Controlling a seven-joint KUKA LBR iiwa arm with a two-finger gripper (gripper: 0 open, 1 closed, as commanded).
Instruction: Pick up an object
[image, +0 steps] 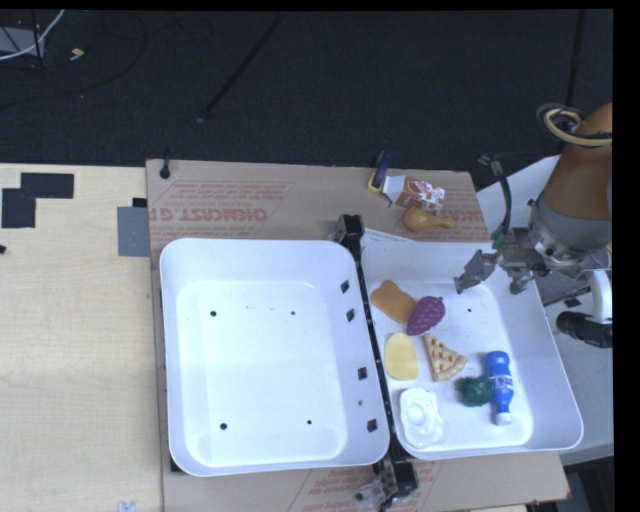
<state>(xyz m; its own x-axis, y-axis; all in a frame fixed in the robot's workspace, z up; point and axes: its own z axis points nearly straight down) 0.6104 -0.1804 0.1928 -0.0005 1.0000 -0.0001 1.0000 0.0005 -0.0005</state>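
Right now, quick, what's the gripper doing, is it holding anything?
Gripper: open, holding nothing, hanging above the upper right part of the right bin, apart from the toy food.

I'm seeing the arm (585, 170) being cut off by the right edge, so I'm losing everything above its orange band. I'm finding the tool (495, 272) too small and dark to judge its fingers. The green object (473, 389) is partly tucking behind the blue bottle (499, 385). I'm failing to read the packet (423, 193) beyond the bins.
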